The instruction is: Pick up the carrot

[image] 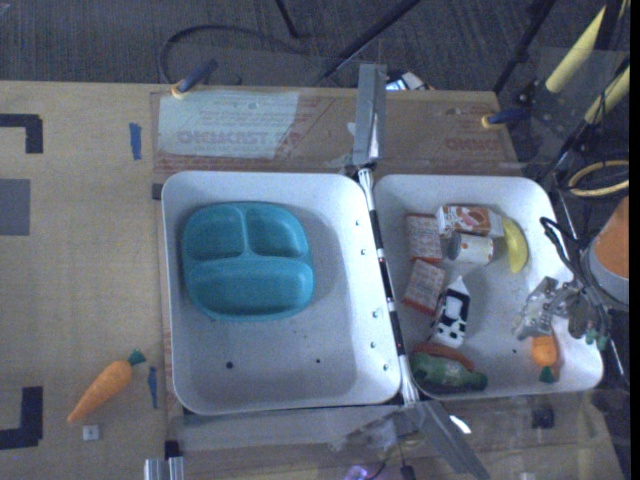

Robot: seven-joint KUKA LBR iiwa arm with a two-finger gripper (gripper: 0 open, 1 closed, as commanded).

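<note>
Over in the right bin (480,190), near its front-right corner, the gripper (548,313) sits just above a small orange carrot (544,351). Approach stage, I'd say. Can't tell its grip state. Next: drop straight down & close on it.

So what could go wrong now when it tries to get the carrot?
1. The small orange thing just below the gripper lies close to the wall of the right bin. The gripper might bump that wall or only nudge the thing away.
2. A carrot lies on the bench outside the left bin, far from the gripper. If that one is meant, it may be out of reach.
</note>
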